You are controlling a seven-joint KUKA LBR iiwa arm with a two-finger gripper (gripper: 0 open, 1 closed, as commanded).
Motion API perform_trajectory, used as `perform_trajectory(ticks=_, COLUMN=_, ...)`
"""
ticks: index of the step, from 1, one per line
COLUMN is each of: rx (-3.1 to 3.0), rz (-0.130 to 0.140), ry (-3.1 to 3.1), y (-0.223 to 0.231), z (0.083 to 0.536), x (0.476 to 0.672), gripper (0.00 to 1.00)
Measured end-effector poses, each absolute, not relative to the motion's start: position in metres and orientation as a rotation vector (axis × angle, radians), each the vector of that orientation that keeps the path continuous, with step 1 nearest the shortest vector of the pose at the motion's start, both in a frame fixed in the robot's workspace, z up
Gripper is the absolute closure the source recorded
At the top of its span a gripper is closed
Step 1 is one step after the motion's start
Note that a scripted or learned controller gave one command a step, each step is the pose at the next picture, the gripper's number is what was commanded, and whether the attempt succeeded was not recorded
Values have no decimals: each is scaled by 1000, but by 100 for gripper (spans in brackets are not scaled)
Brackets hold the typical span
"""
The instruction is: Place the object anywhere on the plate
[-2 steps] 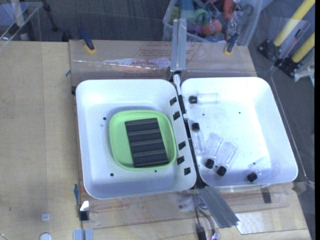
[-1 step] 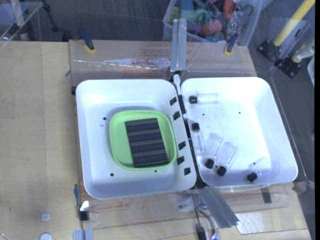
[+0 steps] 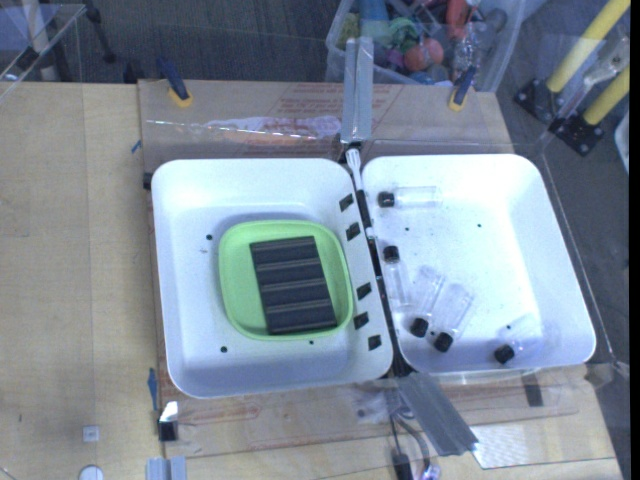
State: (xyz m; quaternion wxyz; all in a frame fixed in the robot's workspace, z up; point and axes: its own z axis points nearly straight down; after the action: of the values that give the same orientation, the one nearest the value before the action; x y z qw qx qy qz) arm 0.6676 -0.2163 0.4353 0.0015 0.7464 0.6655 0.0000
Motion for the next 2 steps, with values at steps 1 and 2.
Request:
perform_trajectory(ticks=1, rx=2308, rz=-2, ry=2130, y=-217, z=435, x=668, gripper=0)
perform_trajectory(ticks=2, rx=2414, rz=-2, ry=2010, y=-216, z=435, x=668, gripper=0)
